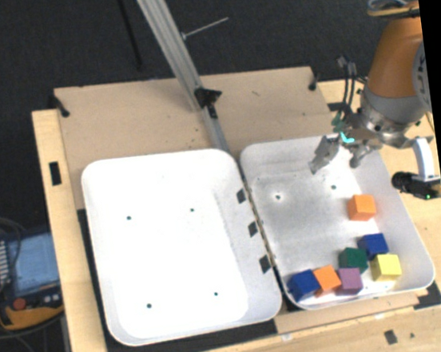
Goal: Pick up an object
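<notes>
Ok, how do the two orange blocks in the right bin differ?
The upper orange block sits alone mid-bin, nearer the gripper; the lower orange block is packed into the front row, touching the blue block and purple block. The upper one looks slightly larger. Both are orange cubes lying flat.

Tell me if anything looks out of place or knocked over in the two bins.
Nothing stands out. The blocks all sit inside the right bin: one orange block alone, the rest clustered along the near wall. The gripper hangs over that bin's far part, with nothing between its fingers.
</notes>
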You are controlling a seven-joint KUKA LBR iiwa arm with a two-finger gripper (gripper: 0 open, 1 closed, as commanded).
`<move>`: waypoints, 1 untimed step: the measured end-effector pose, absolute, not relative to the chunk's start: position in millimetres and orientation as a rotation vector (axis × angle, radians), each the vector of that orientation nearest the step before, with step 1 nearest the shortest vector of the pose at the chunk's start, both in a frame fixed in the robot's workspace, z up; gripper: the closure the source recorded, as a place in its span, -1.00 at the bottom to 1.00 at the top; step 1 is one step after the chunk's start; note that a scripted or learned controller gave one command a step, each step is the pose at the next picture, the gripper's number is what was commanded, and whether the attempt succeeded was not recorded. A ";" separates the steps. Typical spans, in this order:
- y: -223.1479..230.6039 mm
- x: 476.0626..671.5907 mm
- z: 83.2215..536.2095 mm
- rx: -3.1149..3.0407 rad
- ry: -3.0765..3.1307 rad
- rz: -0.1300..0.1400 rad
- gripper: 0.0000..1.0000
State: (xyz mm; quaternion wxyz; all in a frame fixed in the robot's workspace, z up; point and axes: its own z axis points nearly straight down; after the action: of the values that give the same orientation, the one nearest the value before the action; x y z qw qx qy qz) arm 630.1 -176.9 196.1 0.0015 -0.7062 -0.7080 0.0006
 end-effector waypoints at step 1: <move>-177.4 631.0 198.9 -2.217 -2.228 0.001 -1.00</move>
State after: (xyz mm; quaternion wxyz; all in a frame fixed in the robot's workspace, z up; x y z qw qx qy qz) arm 631.0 -177.4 198.9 -0.0009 -0.7054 -0.7088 0.0003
